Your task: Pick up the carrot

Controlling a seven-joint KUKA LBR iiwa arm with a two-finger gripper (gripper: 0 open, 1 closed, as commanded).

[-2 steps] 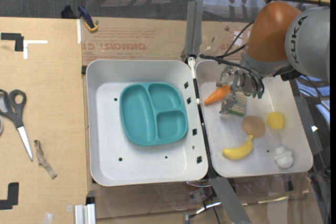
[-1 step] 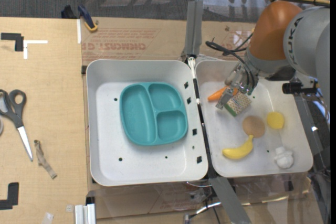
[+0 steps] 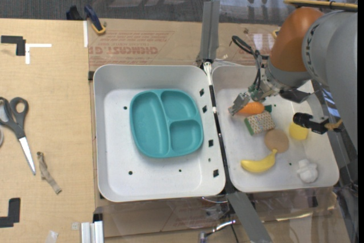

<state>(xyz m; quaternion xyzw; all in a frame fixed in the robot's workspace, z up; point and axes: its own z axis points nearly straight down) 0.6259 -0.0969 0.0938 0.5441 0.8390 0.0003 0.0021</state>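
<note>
Pincer (image 3: 243, 102) over carrot (image 3: 252, 108) in right bin (image 3: 324, 176) (finger state unclear).

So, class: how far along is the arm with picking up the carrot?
Done: the gripper has reached the carrot in the right bin. In hand: it sits right at the carrot's end; a grasp can't be confirmed. Left: lifting it, since the carrot lies beside the sponge.

Orange carrot (image 3: 253, 108), lying flat, right bin's upper left area
</note>
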